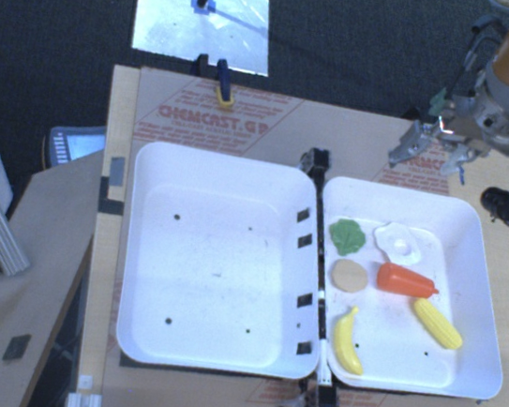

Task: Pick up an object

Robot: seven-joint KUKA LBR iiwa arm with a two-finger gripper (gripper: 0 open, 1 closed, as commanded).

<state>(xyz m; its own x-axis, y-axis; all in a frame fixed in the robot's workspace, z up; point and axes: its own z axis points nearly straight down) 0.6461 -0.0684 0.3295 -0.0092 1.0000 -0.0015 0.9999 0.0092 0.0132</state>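
The right bin (485, 280) holds several toy foods: a green lettuce piece (347, 235), a white fried egg (399, 240), an orange carrot (406, 281), a tan round cookie (350, 277), a yellow corn cob (437, 324) and a yellow banana (348, 340). My gripper (415, 146) hangs above the bench behind the right bin's far edge, well above the objects. Its fingers point down and to the left, with nothing between them.
The left bin (218, 259) lies beside the right one, joined by black clips along the middle divider (315, 254). A silver sheet (206, 10) lies at the back. A blue and yellow clamp (223, 84) stands at the bench's far edge.
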